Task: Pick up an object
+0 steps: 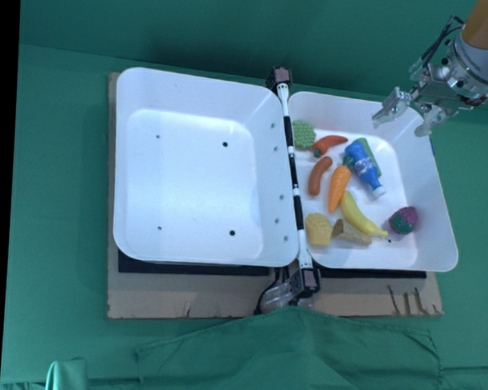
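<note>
While poised with fingers apart over right bin [436, 210] corner, gripper [409, 107] empty. Toys packed touching: risk snagging banana [360, 217] alongside carrot [338, 187], or a miss.

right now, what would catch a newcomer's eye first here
The heap of bright toy food in the right bin: a carrot, a banana and a blue bottle lie close together. Above that bin's far right corner hangs the gripper, apart from them, its fingers spread.

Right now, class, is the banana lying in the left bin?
No, the banana lies in the right bin, beside the carrot.
</note>
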